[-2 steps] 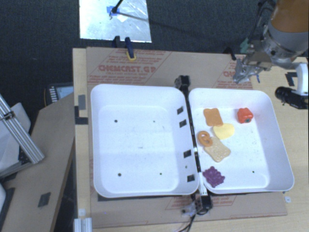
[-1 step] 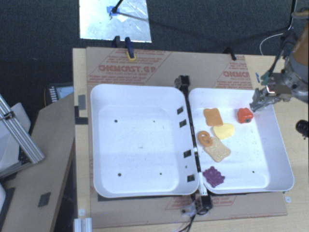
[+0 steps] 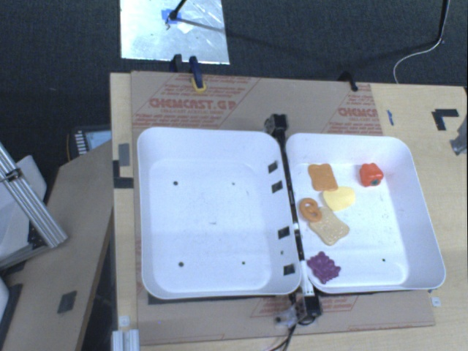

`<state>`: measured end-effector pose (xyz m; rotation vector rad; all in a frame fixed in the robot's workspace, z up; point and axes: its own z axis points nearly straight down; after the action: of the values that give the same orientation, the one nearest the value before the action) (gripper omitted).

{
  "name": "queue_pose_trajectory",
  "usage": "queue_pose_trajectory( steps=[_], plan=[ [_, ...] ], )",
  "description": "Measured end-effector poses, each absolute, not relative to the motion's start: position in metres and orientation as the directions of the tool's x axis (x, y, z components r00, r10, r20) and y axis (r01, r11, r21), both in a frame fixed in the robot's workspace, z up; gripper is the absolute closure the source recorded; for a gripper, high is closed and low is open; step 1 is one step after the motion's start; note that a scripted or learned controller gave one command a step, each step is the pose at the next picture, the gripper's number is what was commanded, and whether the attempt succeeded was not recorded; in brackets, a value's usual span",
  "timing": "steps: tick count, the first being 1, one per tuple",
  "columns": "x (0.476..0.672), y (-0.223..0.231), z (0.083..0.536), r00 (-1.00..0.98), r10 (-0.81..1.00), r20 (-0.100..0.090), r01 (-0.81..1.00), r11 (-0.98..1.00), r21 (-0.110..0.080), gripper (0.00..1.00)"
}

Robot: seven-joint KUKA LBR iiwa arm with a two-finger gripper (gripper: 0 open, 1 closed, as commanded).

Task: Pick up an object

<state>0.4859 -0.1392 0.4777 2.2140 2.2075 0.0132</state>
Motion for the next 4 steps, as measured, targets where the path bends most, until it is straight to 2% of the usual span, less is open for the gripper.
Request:
queue_pose_trajectory(
  steps=[1,2,3,4],
  plan=[
    [0.486,-0.08,0.342,-0.008,1.0,0.003,1.0,0.008,-0.008,1.0],
    [0.487,-0.032,0.489,-0.01,1.0,0.0,1.0,0.01,0.018,1.0],
    [0.502,0.032,0.538,-0.011,1.0,0.002,1.0,0.011,0.009,1.0],
    [0.49,0.08,0.305,-0.006,1.0,0.0,1.0,0.006,-0.009,1.0]
  ],
)
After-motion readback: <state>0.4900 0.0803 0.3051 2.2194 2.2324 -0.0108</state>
